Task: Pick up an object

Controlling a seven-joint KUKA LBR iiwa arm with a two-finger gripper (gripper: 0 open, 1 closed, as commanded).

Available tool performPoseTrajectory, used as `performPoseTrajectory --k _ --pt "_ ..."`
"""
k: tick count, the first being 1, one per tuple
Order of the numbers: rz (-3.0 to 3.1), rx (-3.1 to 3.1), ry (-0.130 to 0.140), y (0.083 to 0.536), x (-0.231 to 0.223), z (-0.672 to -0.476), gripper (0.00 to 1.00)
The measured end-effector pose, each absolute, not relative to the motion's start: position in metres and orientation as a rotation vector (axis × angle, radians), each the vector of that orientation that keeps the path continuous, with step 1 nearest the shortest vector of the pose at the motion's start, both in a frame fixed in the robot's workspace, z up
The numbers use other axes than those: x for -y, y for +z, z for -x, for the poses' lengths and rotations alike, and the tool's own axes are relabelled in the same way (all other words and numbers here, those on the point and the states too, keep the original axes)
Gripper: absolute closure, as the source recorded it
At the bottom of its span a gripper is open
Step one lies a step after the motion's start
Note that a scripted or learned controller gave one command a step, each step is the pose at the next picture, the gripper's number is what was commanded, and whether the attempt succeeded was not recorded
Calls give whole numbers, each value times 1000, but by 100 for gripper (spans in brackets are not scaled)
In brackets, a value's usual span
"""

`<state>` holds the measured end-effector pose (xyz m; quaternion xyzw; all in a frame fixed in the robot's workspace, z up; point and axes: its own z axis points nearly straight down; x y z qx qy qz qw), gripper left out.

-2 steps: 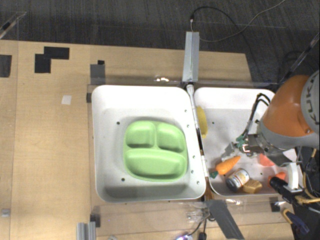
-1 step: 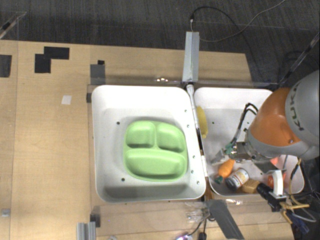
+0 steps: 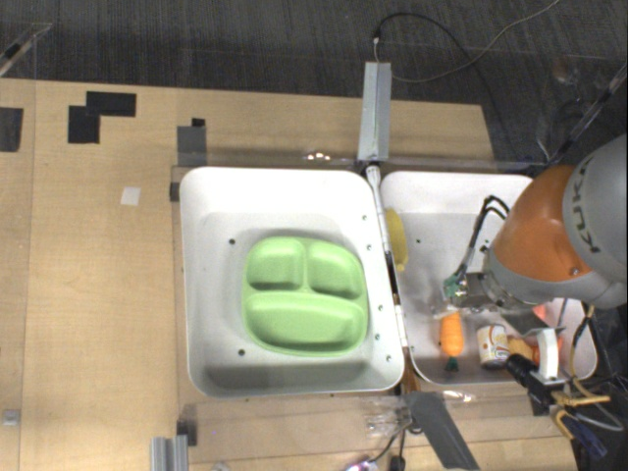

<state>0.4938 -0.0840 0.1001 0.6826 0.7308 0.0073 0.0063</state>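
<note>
An orange carrot-like toy is lying near the front of the right bin, with a small can-shaped thing just beside it. I am hanging my pincer just above the carrot, apparently lining up a grasp; my wrist is hiding the tips, so I cannot tell its state. A green divided tray is sitting in the left bin, on a wooden table beside dark carpet.

The arm hides much of the right bin (and its own hand).
</note>
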Motion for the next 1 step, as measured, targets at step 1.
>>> performPoseTrajectory --k 1 --pt "-2161 -2278 3 184 25 -548 100"
